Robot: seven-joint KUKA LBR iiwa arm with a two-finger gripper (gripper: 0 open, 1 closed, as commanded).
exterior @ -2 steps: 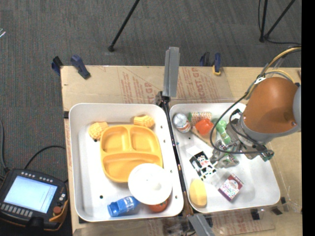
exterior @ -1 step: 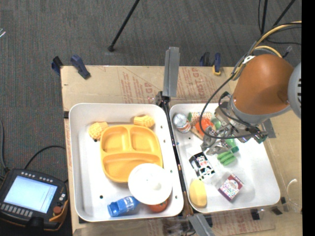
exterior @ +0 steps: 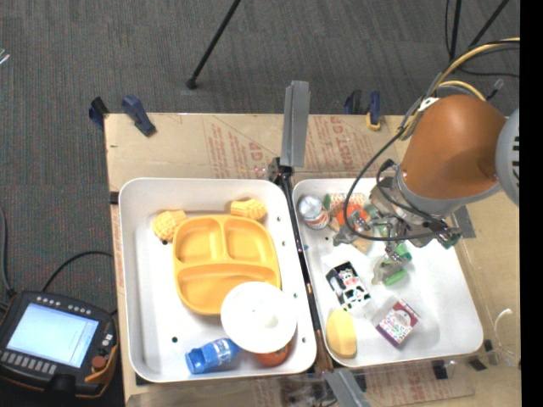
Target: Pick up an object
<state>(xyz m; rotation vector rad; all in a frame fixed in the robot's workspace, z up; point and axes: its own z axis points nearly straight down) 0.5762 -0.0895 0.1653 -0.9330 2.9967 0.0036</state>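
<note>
Nearby, can [exterior: 313,211], cow card [exterior: 349,284], yellow lemon [exterior: 341,332], pink box [exterior: 396,324]

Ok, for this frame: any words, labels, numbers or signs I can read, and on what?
None reads clearly.
Red printing on the brown cardboard sheet under the bins: upside down, too blurred to quote.
Small purple printed box: print too small.
Black-and-white cow-patterned carton: no legible text.
Grey handheld control pendant's lit screen: washed out.
</note>
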